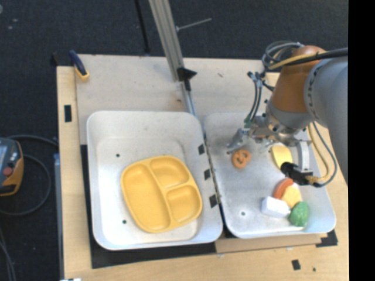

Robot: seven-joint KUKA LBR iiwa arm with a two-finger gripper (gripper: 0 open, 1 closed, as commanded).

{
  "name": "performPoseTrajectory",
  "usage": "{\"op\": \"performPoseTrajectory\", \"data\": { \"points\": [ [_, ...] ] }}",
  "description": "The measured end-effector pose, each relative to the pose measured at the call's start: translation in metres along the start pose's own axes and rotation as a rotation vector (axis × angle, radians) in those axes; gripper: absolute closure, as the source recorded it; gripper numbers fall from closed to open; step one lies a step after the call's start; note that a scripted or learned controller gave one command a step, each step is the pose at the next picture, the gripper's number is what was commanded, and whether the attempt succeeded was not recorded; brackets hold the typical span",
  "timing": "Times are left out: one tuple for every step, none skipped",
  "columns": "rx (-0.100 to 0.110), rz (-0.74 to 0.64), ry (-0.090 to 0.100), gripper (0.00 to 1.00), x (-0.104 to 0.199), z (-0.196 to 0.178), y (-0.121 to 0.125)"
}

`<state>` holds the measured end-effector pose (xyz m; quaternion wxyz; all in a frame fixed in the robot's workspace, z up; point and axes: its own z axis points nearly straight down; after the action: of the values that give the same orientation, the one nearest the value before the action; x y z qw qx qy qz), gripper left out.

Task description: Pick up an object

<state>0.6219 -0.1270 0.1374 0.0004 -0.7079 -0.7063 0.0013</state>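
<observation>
Small orange pretzel-shaped toy point(240, 158), lying in right shallow white bin point(246, 215) just below claw point(249, 138), whose opening cannot be told: best descend centred, straddle the toy, close firmly, then lift straight.

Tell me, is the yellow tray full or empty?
Empty. The yellow tray lies flat in the left bin, and all its compartments show bare yellow plastic.
</observation>
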Motion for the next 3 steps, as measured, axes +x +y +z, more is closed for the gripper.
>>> {"op": "performPoseTrajectory", "data": {
  "points": [
    [-0.001, 0.000, -0.001, 0.00, -0.001, 0.038, 0.000],
    [-0.007, 0.004, -0.001, 1.00, -0.002, 0.025, 0.001],
    [-0.010, -0.004, -0.001, 1.00, -0.006, -0.033, 0.013]
  ]
}}
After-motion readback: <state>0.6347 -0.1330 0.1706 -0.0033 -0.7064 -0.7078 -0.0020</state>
